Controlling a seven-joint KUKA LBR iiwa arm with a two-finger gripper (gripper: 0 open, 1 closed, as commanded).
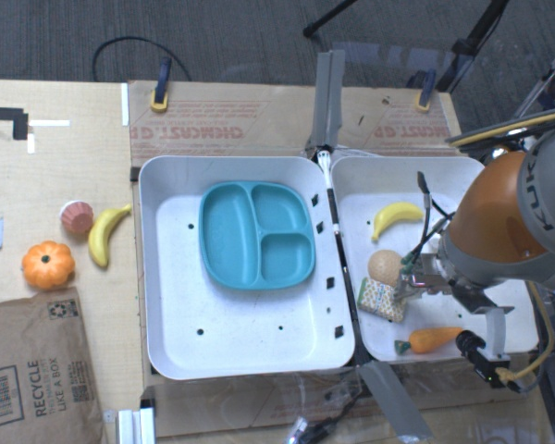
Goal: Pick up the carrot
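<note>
The gripper (409,283) is hanging over the right bin (375,340); can't tell if it's open or closed. The carrot (432,340), long, smooth & orange w/ a green end, is lying just below it. A patterned square sponge (381,299) and a round tan ball (385,266) are sitting just left. A curved yellow banana (396,216) is lying above.
</note>
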